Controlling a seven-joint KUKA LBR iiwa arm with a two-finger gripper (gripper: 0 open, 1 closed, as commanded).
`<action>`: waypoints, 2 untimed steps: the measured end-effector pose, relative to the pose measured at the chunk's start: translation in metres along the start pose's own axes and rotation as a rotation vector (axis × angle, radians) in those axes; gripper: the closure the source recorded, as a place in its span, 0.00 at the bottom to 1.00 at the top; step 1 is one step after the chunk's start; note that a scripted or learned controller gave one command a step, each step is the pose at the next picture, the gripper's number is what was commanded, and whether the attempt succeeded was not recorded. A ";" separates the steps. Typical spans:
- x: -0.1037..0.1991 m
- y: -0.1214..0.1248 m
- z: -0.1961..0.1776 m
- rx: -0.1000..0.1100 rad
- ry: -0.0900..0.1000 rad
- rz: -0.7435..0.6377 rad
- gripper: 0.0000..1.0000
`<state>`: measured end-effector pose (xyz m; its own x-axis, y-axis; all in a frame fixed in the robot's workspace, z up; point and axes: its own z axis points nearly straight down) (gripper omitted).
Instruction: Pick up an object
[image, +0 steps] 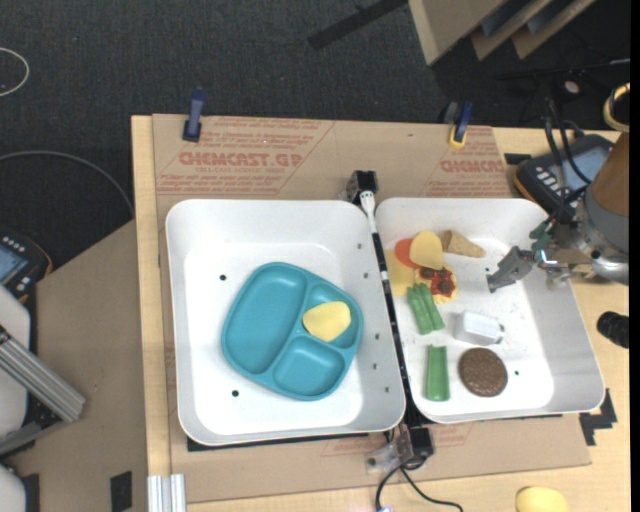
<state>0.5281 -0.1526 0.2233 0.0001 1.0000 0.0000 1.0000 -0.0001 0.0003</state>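
Tool (512, 268) with grey metal fingers spread wide, empty, above smooth white bin (565, 330).

Two blue clamps (194, 112) (460, 122) on the cardboard sheet (300, 155) behind the bins.

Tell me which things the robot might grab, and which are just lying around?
Might grab, right bin: gripper hovers by green sticks, brown disc, white block, yellow piece.

Lying around: blue plate, yellow lump, clamps.

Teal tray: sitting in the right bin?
No, the teal tray lies in the left bin, with a yellow piece on it.
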 end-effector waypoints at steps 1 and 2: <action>0.041 -0.017 -0.160 -0.021 -0.002 -0.006 0.00; 0.039 -0.018 -0.160 -0.006 -0.002 -0.002 1.00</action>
<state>0.5102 -0.1140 0.3837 -0.0018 1.0000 -0.0024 1.0000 0.0018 0.0060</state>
